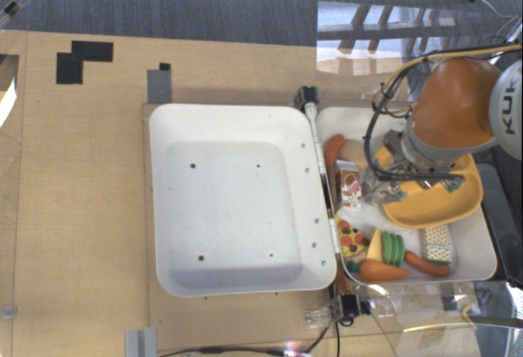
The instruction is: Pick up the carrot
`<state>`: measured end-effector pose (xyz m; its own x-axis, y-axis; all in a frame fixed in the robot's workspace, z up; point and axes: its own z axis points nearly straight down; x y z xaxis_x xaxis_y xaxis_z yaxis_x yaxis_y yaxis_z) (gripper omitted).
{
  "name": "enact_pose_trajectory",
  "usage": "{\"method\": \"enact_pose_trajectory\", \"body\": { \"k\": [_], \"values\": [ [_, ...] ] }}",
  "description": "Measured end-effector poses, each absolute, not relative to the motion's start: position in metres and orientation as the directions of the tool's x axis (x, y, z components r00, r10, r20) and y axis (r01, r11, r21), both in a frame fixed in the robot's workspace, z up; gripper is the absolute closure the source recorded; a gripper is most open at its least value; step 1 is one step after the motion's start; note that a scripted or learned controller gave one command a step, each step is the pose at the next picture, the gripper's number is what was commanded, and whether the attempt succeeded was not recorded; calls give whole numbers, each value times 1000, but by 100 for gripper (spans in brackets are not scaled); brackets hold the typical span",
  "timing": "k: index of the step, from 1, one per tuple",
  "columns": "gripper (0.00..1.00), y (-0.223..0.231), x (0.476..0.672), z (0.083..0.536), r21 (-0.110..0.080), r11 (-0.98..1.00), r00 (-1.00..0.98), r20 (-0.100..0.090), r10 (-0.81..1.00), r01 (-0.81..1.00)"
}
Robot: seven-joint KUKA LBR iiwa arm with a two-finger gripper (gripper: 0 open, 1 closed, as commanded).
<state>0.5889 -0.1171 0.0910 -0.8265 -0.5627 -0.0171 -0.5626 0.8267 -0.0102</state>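
**Arm poised over the right bin, carrot not yet reached**

The gripper (391, 188) hangs above the yellow dish (458, 198) in the right bin (490, 253); whether it is open or closed cannot be told. The carrot (382, 270) lies below it in the view, at the bin's near edge, just beside the green vegetable (393, 249). Judged stage: approach. The next move calls for travel toward the near edge, then descent onto the carrot.

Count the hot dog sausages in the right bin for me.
2. One sausage lies at the bin's far left by the divider; the other sausage lies near the front edge, right of the carrot. The arm may hide more.
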Motion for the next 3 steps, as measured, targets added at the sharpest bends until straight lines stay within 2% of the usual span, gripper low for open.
{"method": "enact_pose_trajectory", "body": {
  "k": [1,2,3],
  "values": [
    [100,-114,593,105,-15,825,-825,-28,-565,-564],
    [100,-152,590,90,-13,550,-550,-12,-835,-835],
    [100,-148,594,104,-19,548,-548,-21,-836,-836]
  ]
}}
